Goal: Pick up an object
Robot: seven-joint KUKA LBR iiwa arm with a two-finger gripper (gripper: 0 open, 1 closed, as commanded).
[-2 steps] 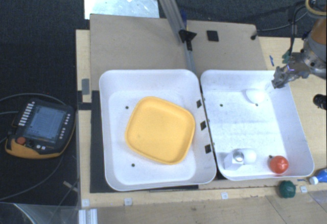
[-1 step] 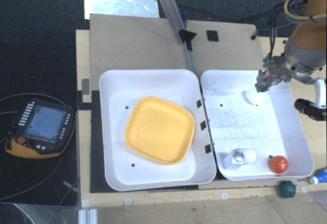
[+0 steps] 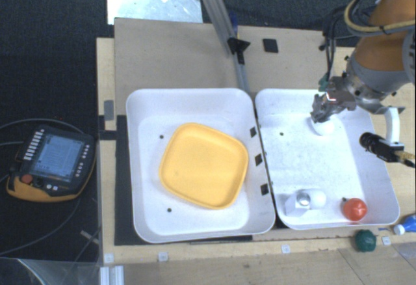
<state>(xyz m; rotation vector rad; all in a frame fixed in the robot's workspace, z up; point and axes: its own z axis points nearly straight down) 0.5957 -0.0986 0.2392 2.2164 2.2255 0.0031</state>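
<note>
Counter (image 3: 175, 56) on dark floor; tool (image 3: 322, 110) in right bin (image 3: 286, 160), over white object (image 3: 323, 126); opening unclear.

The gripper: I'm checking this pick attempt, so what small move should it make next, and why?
Probably a short straight descent. The gripper hangs at the far side of the right bin, right over a small white object, the nearest thing to it. Its finger state is unclear from here.
</note>
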